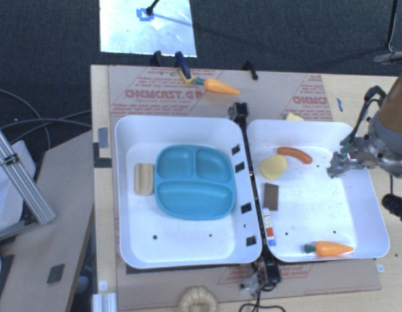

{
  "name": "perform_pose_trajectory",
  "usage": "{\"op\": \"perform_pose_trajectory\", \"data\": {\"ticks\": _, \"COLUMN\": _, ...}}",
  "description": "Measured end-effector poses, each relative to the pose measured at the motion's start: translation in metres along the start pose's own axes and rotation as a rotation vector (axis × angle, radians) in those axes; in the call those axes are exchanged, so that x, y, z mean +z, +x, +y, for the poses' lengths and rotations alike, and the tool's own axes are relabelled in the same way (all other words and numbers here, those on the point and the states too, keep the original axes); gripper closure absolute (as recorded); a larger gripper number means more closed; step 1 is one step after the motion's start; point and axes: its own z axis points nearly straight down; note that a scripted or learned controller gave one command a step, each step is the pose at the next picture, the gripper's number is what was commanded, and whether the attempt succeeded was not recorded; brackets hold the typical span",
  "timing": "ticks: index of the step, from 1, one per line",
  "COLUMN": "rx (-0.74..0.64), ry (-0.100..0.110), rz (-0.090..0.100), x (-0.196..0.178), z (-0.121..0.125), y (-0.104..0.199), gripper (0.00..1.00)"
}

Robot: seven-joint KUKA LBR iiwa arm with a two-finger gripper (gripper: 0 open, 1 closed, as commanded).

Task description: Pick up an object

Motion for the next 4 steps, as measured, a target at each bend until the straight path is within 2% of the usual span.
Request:
{"op": "perform_pose_trajectory", "data": {"ticks": 1, "rx": 0.000, "ry": 0.005, "rz": 0.001, "x": -0.003, "z": 0.001, "y": 0.000, "gripper": 1.00}}
{"op": "perform_pose_trajectory", "data": {"ticks": 2, "rx": -0.004, "ry": 0.007, "rz": 0.004, "x": 0.004, "z": 0.002, "y": 0.047, "gripper": 1.00}}
{"op": "perform_pose_trajectory", "data": {"ticks": 3, "rx": -0.005, "ry": 0.005, "rz": 0.003, "x": -0.009, "z": -0.002, "y": 0.095, "gripper": 1.00}}
{"op": "perform_pose_trajectory", "data": {"ticks": 4, "rx": -0.004, "ry": 0.008, "rz": 0.004, "x": -0.003, "z": -0.020, "y": 0.145, "gripper": 1.00}}
